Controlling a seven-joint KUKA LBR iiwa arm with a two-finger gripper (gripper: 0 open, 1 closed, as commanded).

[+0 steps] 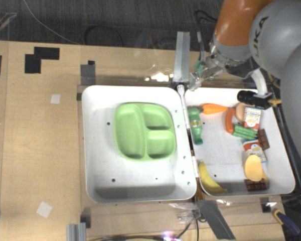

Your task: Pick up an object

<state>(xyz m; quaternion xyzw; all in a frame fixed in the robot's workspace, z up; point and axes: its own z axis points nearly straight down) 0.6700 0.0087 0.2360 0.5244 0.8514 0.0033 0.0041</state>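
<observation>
My gripper [196, 79] hangs over the back rim of the right bin [286, 174], close to the divider between the two bins. Nothing shows in it. Just in front of it, inside the right bin, lie a green bottle [194, 124] along the left wall and an orange carrot [213, 108]. Further right are a small carton [252, 117], a green packet [245, 132] and a red-orange piece [229, 120]. A yellow lemon [254, 168], a brown chocolate bar [256, 186] and a banana [208, 179] lie near the front.
The left bin [98, 149] holds a light green divided plate [144, 131] in its middle. A grey metal post [181, 56] stands behind the divider, right beside the gripper. The arm's bulk covers the back right corner.
</observation>
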